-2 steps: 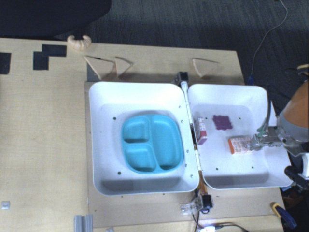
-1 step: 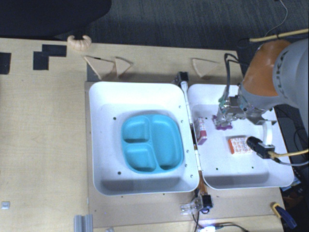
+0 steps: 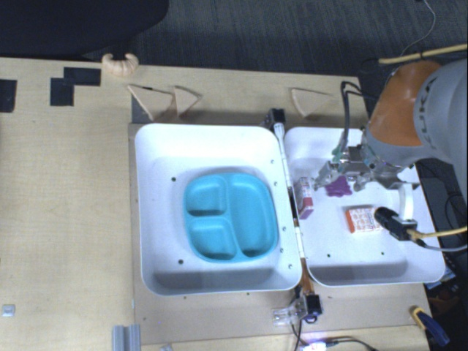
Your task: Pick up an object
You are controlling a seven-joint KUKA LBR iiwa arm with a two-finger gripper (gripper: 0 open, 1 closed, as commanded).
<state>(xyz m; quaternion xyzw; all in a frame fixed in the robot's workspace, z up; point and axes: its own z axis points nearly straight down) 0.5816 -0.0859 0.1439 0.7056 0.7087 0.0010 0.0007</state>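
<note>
Camera view: grey arm with orange band [image 3: 420,112] reaches in from the right and hangs over the right shallow white plastic bin [image 3: 365,270]. Its two-finger gripper [image 3: 342,174] sits low over the bin's upper middle, directly above a small crumpled purple object [image 3: 338,189], close enough that the two appear to touch. Whether the gripper is spread, closed, or pinching the purple piece cannot be told at this angle (metalwork overlaps the object's top edge). No grasp is recorded.

Other candidates in the same bin: a small flat orange-and-white box [image 3: 363,219], just beside the purple object toward the near wall, and a small pink-and-grey packet [image 3: 303,202] lying against the divider wall. The packet's wall position probably makes it the harder pick.

The left shallow white plastic bin [image 3: 157,159] holds a light blue divided plastic tray [image 3: 230,214], lying flat at centre, well apart from the gripper.

Judgement: the gripper's low position suggests the purple object is the target.
</note>
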